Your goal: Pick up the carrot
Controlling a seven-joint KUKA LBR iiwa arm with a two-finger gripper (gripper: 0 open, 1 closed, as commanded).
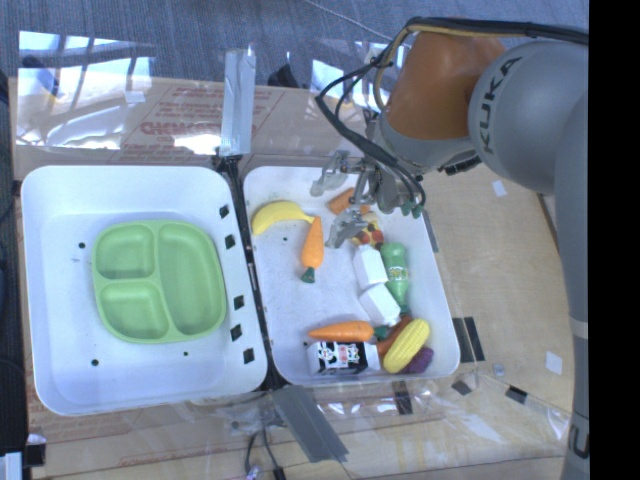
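Observation:
Two carrots lie in the right bin [290, 368]. One carrot [312, 245] stands nearly upright in the picture, left of centre, green tip toward the front. The other carrot [342, 331] lies flat near the front wall, above a milk carton [343, 356]. My gripper [337, 206] hovers over the bin's back part, just right of the first carrot's top end. Its fingers [327, 179] are spread apart, open. A small orange piece [342, 199] shows between them; whether it is touched I cannot tell.
A banana [277, 214] lies at the right bin's back left. A green bottle [396, 266], a white block [374, 286], a corn cob [407, 344] and a purple item [421, 360] crowd the right side. The left bin [50, 208] holds a green divided plate [160, 280].

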